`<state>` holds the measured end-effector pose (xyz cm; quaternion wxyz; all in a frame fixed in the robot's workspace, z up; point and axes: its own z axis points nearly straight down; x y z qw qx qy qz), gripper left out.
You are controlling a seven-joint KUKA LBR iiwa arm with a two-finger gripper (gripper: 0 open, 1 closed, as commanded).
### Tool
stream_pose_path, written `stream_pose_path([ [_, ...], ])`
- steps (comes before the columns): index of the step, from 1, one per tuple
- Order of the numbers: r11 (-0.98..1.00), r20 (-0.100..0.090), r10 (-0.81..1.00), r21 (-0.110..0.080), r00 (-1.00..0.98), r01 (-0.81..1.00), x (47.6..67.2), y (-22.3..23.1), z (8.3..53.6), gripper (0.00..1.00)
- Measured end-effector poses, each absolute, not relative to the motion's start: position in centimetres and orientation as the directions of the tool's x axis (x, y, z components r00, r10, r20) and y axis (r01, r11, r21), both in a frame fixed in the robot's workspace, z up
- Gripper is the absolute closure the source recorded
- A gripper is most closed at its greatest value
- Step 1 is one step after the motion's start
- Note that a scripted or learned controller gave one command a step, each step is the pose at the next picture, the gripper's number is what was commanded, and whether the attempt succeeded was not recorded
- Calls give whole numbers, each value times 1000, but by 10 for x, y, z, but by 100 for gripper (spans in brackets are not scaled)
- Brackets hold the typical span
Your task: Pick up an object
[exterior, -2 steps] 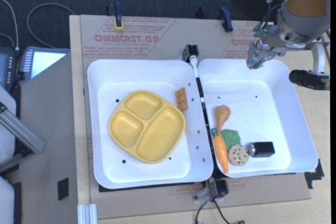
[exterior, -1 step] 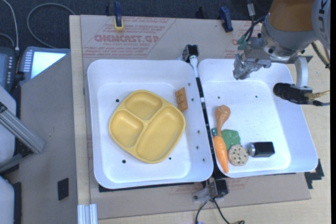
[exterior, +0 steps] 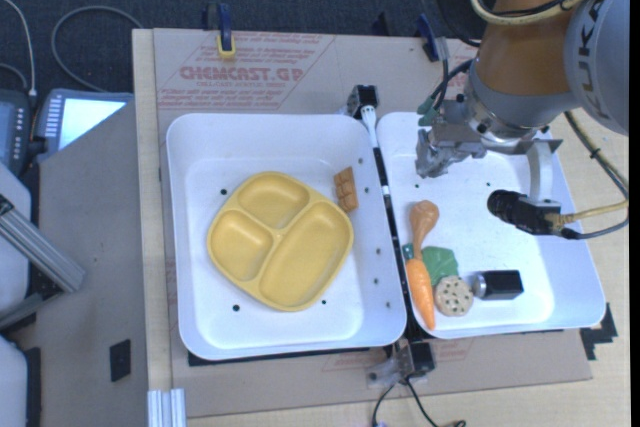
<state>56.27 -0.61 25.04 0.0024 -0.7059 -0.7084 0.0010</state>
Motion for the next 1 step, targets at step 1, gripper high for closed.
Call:
stream_pose_path([
  [1, 4, 1, 1000, -5, -4, 1000, 539, 39, 232, 100],
])
